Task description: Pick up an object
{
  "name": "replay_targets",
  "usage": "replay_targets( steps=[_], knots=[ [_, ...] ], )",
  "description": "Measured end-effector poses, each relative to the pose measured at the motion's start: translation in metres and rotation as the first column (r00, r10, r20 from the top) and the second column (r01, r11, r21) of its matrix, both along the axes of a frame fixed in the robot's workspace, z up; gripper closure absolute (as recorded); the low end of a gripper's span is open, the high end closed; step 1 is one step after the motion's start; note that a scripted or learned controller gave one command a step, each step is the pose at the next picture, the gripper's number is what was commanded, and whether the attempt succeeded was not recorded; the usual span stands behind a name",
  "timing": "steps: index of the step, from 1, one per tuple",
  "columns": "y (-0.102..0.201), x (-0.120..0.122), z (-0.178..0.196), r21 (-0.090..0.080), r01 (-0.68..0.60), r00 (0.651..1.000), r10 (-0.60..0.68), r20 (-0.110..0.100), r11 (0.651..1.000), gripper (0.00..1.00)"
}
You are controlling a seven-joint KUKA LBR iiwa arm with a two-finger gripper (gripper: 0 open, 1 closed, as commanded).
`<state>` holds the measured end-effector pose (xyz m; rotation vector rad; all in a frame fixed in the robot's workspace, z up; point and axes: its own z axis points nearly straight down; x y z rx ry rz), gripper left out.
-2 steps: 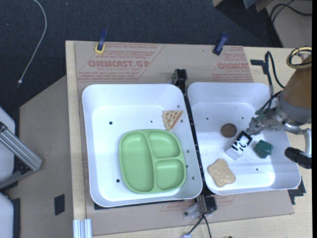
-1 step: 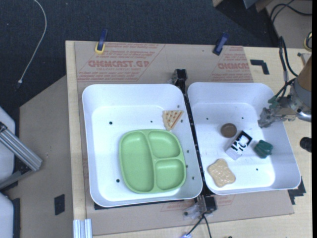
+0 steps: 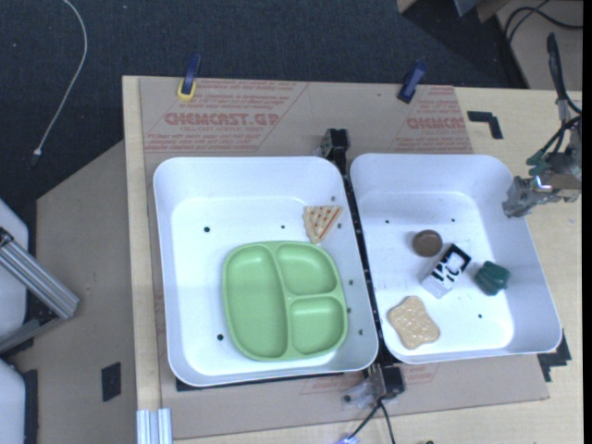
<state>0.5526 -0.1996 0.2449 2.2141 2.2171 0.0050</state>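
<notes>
Resting on a brown board point(image 3: 277, 109), two white bins point(image 3: 185, 248).

2 bins sit side by side on the counter point(image 3: 148, 137). In the left bin point(image 3: 185, 202), a divided plate point(image 3: 282, 299) lies near the front edge, a waffle piece point(image 3: 321, 220) behind it. The right bin point(image 3: 398, 183) holds a disc point(image 3: 426, 242), a block point(image 3: 445, 271), a small lump point(image 3: 491, 277) and a toast piece point(image 3: 413, 322).

Green divided plate point(image 3: 282, 300) in left bin point(image 3: 180, 248), toast point(image 3: 413, 322) in right bin point(image 3: 527, 285).
</notes>
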Motion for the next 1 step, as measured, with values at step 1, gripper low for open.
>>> replay_targets(
  steps=[1],
  knots=[
    [-0.0004,0.0012,0.0354,0.000,0.000,1.000,0.000,-0.002,1.000,1.00]
  ],
)
